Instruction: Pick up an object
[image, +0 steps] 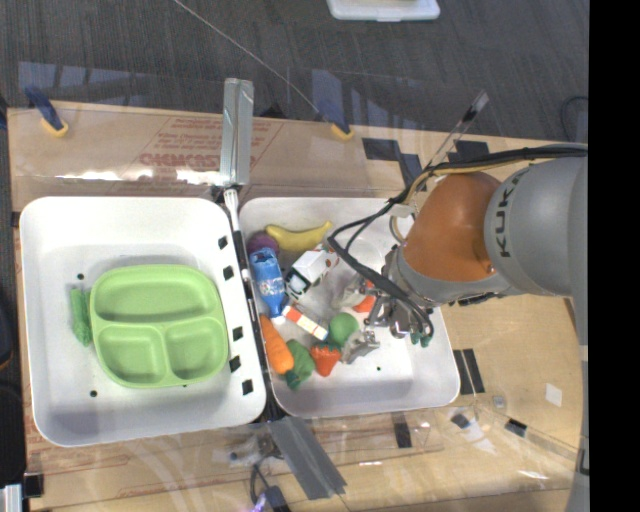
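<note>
Gripper (375, 322) is positioned low in the right bin (435, 375), beside a green ball (343, 327). Jaw state cannot be determined. 1 green tray (155, 325) is seen in the left bin (45, 300).

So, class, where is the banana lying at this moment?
The banana lies in the right bin, near its back wall, just right of the purple toy and above the blue bottle.

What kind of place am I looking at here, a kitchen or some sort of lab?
Most likely a robotics lab bench set up for grasping trials, not a kitchen. A grey arm reaches over two white bins: one bears a green divided tray, the other toy food such as a banana.
</note>
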